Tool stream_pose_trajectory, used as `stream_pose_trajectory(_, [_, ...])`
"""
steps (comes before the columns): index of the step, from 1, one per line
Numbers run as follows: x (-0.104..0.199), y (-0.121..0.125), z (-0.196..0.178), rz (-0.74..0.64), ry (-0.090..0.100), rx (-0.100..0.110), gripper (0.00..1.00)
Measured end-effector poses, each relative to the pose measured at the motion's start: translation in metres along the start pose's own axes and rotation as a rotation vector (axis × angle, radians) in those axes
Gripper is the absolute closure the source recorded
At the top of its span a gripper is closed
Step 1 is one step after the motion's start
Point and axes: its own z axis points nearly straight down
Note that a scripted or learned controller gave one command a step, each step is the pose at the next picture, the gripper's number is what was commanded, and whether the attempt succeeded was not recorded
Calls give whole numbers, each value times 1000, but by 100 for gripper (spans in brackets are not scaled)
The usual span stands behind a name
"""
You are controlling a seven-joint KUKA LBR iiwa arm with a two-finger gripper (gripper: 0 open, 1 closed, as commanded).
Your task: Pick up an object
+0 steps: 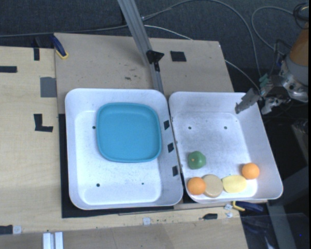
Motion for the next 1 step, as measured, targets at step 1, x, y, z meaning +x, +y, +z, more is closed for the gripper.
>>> stream_pose_trajectory(1, [7, 5, 59, -1, 1, 5, 0])
